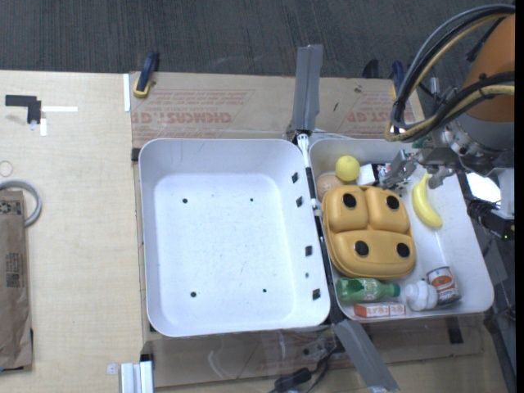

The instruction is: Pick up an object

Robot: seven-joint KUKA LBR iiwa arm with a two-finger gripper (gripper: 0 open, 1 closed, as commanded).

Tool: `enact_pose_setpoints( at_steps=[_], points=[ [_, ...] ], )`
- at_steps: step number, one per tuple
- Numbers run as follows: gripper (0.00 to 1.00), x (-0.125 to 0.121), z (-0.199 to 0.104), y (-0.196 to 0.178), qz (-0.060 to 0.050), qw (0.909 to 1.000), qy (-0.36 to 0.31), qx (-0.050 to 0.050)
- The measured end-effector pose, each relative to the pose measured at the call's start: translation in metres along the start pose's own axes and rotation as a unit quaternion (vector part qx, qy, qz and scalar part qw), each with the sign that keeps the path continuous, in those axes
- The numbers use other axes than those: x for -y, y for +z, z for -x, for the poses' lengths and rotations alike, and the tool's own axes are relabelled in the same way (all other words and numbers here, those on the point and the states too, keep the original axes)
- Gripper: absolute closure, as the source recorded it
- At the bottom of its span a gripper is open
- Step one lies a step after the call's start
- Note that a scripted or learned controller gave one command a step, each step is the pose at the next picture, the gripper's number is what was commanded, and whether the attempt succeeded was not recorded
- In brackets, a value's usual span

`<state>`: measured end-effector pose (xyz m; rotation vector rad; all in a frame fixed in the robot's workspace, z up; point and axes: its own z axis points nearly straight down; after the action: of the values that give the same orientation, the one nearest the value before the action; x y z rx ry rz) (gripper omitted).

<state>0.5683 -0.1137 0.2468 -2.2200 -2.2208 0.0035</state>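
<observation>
End effector [401, 170]: low over the far part of the right bin [479, 256]; whether it is open or closed cannot be told.
Lemon [347, 168]: far left corner of that bin, left of the end effector.
Banana [425, 204]: just right of the tan tray [368, 231].
Bottle [368, 289], can [442, 283]: near edge.
Left bin [155, 244]: beside it.
</observation>
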Motion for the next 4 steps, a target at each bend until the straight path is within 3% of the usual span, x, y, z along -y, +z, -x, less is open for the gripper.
enact_pose_setpoints(
  at_steps=[1, 2, 3, 4],
  points=[
    [0.0, -0.029, 0.068, 0.06, 0.0, 1.0, -0.007, 0.001],
    [0.0, -0.042, 0.102, 0.138, 0.009, 0.9997, -0.02, 0.001],
    [0.0, -0.04, 0.105, 0.142, 0.014, 0.9979, -0.063, 0.002],
    [0.0, -0.032, 0.108, 0.144, 0.014, 0.9874, -0.158, 0.005]
  ],
)
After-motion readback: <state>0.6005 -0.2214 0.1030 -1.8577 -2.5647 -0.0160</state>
